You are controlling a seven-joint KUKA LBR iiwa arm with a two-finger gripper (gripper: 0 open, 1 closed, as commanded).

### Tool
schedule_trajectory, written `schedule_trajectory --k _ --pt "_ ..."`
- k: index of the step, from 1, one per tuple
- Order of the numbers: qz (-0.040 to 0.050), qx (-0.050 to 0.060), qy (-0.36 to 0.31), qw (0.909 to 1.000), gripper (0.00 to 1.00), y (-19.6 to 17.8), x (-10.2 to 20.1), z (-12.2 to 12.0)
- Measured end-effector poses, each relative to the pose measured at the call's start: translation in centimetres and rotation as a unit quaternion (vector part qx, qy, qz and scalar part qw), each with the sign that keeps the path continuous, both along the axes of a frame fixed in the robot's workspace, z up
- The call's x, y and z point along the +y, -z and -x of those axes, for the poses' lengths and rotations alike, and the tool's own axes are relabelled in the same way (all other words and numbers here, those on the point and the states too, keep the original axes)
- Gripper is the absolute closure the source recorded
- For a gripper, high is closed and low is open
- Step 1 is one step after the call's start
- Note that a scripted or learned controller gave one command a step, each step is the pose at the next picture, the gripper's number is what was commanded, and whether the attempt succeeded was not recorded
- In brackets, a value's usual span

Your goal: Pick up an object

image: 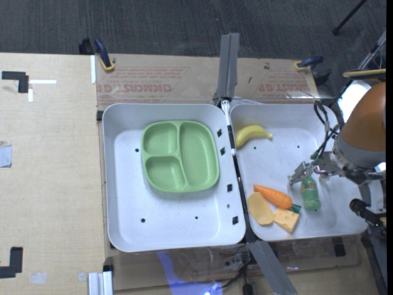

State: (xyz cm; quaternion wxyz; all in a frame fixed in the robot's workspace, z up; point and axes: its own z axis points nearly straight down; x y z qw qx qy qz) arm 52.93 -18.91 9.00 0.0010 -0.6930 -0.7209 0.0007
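My gripper sits low in the right bin, at the right of the frame, its thin metal tips just beside the neck of a small green bottle; whether it is clenched or slack I cannot tell from this angle. The bottle looks like clear, glossy plastic and lies on its side on the smooth white floor, its long axis running up and down the frame, the narrower end toward my gripper. Left of it a tapered orange carrot lies slanted, with its green stub near the bottle. Below the carrot sit a rounded tan chip and a yellow cheese wedge. A curved yellow banana rests at the bin's upper left. The left bin holds a matte green divided plate with three compartments.
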Motion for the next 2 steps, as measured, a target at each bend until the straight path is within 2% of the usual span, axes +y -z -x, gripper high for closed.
schedule_trajectory --k 1,2 --pt "-0.0002 0.001 0.002 1.0000 1.00 -0.7 -0.1 0.0" --pt "0.0013 0.001 0.061 0.9981 1.00 -14.6 5.1 -6.0"
